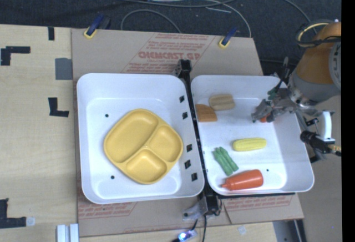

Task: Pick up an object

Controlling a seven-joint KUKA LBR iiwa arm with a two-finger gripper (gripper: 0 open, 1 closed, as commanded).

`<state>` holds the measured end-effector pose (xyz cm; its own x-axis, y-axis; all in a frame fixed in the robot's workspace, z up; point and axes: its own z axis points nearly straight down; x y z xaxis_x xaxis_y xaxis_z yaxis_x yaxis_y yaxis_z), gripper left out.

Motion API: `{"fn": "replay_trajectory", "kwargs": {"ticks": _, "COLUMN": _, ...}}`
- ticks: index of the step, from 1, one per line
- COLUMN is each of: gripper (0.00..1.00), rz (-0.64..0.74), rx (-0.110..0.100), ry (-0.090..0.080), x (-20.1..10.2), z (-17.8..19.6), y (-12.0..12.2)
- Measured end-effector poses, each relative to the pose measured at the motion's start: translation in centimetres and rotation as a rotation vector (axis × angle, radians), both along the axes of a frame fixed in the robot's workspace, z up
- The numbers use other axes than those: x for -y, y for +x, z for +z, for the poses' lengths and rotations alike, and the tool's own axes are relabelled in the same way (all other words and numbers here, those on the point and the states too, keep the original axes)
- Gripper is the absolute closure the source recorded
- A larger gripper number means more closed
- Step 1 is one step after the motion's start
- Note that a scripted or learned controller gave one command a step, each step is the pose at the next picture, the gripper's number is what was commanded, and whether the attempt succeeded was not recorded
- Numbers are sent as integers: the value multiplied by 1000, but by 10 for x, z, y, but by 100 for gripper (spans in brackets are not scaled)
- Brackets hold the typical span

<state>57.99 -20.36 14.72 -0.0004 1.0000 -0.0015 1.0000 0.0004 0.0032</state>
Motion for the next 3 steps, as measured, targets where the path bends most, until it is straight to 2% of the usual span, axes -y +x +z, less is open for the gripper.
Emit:
{"fn": "replay_trajectory", "kwargs": {"ticks": 1, "gripper": 100, "rz": 1, "rx": 1, "ry": -1, "x": 2, "z": 64, "y": 0}}
{"fn": "replay_trajectory", "kwargs": {"ticks": 2, "gripper": 100, "rz": 1, "rx": -3, "ry": 1, "x": 1, "z": 70, "y": 0}}
{"fn": "replay_trajectory", "kwargs": {"ticks": 3, "gripper": 100, "rz": 5, "rx": -4, "ry": 2, "x": -45, "z": 63, "y": 8}}
